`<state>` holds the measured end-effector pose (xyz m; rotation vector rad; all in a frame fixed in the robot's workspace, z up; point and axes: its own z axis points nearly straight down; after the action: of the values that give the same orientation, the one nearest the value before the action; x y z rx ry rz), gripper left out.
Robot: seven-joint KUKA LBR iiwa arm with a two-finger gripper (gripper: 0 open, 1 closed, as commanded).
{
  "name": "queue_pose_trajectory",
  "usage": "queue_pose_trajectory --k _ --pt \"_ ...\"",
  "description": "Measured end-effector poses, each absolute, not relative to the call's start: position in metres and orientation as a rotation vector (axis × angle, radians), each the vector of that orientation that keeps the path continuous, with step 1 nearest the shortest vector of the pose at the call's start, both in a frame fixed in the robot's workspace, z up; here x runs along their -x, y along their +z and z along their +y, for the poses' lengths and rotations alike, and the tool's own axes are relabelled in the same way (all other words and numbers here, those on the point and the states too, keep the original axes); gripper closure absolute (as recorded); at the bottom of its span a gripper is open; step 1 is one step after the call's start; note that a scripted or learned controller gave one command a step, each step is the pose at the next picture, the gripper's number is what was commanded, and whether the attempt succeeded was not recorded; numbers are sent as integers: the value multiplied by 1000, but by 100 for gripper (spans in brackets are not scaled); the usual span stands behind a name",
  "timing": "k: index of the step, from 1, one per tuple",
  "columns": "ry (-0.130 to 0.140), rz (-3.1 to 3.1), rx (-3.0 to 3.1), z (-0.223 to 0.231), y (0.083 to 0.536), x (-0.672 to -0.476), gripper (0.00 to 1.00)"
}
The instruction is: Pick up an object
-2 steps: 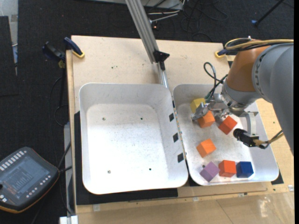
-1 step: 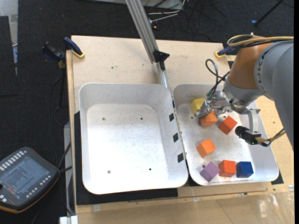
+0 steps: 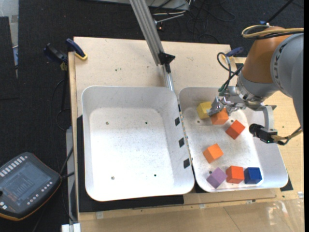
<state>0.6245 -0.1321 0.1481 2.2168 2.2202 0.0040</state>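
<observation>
Around the bench: gear and fittings beside the work

A grey handheld control pendant (image 3: 24,185) with an orange rim lies at the lower left, off the pale bench top (image 3: 125,62), on the dark floor. At the bench's far left corner sit clamps with blue and yellow handles (image 3: 65,52). A slanted aluminium rail (image 3: 147,25) comes down from the top to a black bracket (image 3: 166,60) near the far edge of the bins. Black cables (image 3: 212,4) trail across the dark floor behind the bench (loosely looped, several of them).
</observation>
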Motion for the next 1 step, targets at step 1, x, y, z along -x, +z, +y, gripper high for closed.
queue_pose_trajectory --k 1 --pt "6 2221 -2214 -128 203 -636 100"
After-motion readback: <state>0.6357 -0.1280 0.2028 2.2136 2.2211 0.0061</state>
